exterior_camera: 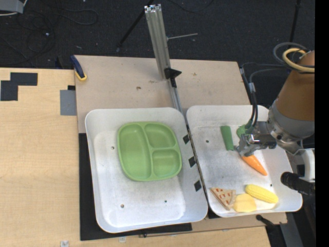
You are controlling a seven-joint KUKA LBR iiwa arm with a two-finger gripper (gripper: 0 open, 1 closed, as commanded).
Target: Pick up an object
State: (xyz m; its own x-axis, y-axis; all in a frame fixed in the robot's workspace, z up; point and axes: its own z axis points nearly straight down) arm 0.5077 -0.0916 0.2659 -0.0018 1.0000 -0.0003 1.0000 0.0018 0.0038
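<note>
Worktop (128, 81): tan board under two shallow white bins, dark floor behind, a metal post (158, 42) rising at 12 o'clock.
Left bin (103, 205): holds a green divided plate (149, 151) near its middle.
Right bin (205, 153): a green block (226, 138) at its 12 o'clock; an orange carrot (255, 164) at centre; a pizza slice (224, 196), a pale yellow fruit (245, 204) and a corn cob (261, 193) clustered at 6 o'clock.
Pincer (249, 144): low over the right bin, between the green block and the carrot's thick end; whether it is spread or closed, I cannot tell.
Step in hand: likely the descent onto a target, the carrot being nearest; nothing visibly held.
Next move: probably settle around the carrot's thick end, close, then lift straight up clear of the bin wall.
</note>
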